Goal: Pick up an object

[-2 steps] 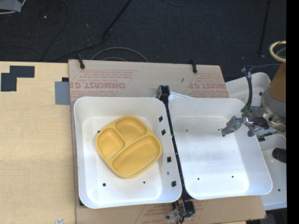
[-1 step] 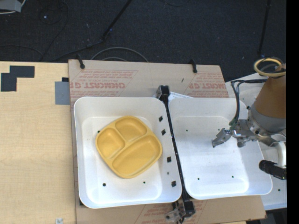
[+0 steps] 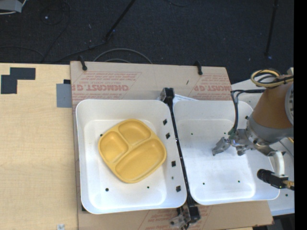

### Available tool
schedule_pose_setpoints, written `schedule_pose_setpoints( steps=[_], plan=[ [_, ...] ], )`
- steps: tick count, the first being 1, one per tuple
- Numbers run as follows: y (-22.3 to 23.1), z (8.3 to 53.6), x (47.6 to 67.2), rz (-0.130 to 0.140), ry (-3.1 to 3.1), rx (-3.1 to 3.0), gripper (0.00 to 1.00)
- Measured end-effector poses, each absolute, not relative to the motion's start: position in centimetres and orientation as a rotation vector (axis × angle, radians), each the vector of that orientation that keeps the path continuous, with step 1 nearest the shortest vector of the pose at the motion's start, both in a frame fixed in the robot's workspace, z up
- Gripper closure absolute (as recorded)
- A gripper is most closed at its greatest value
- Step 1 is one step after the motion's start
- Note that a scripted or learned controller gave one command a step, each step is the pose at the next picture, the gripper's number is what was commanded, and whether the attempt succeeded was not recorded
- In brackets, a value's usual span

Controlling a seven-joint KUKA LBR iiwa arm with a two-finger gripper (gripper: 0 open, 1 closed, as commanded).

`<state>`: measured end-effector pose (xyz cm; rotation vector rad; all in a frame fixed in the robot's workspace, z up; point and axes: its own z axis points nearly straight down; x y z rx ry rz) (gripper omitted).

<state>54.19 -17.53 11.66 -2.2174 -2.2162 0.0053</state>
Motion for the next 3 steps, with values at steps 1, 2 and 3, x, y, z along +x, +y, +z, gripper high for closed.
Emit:
schedule_pose_setpoints(
  steps=[1, 2, 3],
  plan=[
    [-17.5, 8.6, 54.1, 0.003, -2.218, -2.220, 0.00],
    [-17.5, 9.8, 54.2, 0.002, -2.216, -2.223, 1.00],
    [-17.9, 14.3, 54.8, -0.001, -2.224, -2.221, 1.00]
  ],
)
